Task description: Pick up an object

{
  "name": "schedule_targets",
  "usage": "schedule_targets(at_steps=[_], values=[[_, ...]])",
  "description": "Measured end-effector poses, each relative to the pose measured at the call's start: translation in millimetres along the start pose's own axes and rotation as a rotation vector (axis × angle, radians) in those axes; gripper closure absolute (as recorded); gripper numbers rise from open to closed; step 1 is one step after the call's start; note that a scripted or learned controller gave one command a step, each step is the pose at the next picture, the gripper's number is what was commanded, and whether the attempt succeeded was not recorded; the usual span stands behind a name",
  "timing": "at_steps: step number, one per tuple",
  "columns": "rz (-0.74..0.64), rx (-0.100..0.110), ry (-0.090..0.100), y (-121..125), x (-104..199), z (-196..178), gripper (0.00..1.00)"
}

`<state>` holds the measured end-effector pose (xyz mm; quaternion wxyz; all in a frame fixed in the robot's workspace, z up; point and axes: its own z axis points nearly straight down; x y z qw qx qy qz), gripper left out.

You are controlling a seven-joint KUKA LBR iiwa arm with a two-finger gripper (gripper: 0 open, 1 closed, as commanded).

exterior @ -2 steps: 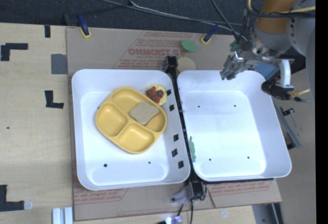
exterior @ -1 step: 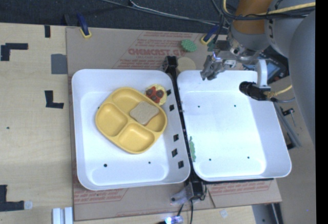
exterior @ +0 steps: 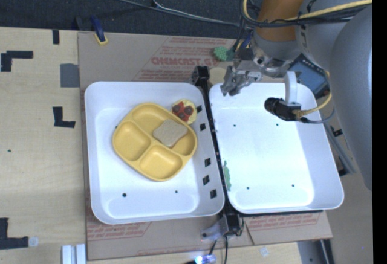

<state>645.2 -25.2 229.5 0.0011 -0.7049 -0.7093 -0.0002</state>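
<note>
Claw (exterior: 233,84): hangs over the right bin's (exterior: 272,148) 11 o'clock corner; open or closed, cannot tell.
Yellow tray (exterior: 145,148): in the left bin (exterior: 103,136), holding a tan slice (exterior: 170,132) centrally, red pieces (exterior: 184,111) at 1 o'clock.
Surface (exterior: 36,136): tan, black-marked.

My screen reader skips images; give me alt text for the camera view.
A grey robot arm's gripper hangs over the top left corner of the right white bin. The left bin holds a yellow divided plate with a slice of bread.
</note>
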Motion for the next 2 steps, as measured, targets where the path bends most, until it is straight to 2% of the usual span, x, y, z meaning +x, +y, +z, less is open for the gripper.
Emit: schedule_targets(at_steps=[1,2], values=[[0.000,0.001,0.000,-13.3,52.0,-6.8,1.00],[0.000,0.002,0.000,-24.5,109.2,6.6,1.00]])
